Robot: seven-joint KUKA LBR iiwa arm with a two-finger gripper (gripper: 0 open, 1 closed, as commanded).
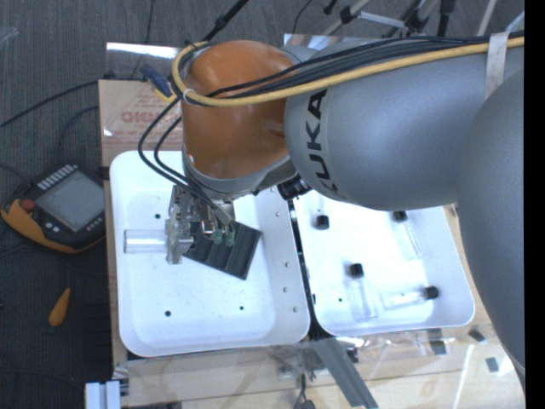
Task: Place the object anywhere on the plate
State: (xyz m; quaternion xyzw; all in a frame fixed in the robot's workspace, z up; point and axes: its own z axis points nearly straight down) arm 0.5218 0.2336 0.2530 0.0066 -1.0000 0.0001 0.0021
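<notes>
A clear plastic tube [143,243] lies flat in the left white bin [145,313], near its left wall. My gripper [179,244] hangs below the orange wrist band, with its tip at the tube's right end. A dark flat rectangular plate [232,251] lies tilted in the same bin, just right of the gripper. The arm's wrist hides the bin's far part.
The right bin [443,309] holds several clear vials with black caps [355,271]. A pendant [60,207] and an orange tool [58,307] lie on the floor to the left. Cables loop around the wrist above the left bin.
</notes>
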